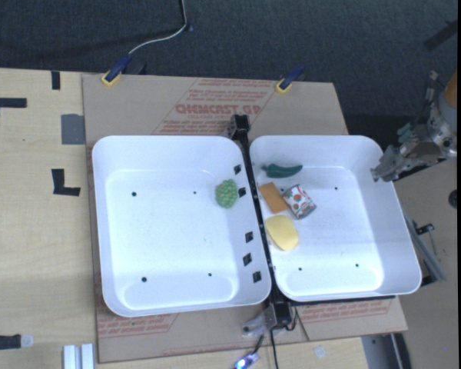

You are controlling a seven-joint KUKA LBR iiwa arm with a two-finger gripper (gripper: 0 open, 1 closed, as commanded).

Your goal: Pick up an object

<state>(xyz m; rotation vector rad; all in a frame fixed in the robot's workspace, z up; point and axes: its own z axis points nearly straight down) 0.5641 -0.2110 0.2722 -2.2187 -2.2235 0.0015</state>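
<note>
Two shallow white bins side by side on a brown cardboard sheet (215,110) with red printed lettering: left bin (115,229), right bin (369,283), rims touching along a black clipped seam. Sheet lies on a light wooden table (31,229) marked with black tape pieces. Two yellow-and-blue clamps (117,69) grip the sheet's far edge. White cable (169,33) crosses dark carpet behind.

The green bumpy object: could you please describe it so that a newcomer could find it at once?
Look at the left white bin, then along its right wall beside the divider. The green bumpy object lies there alone, round and knobbly, whereas the yellow piece, orange piece and small can all lie in the right bin.
</note>
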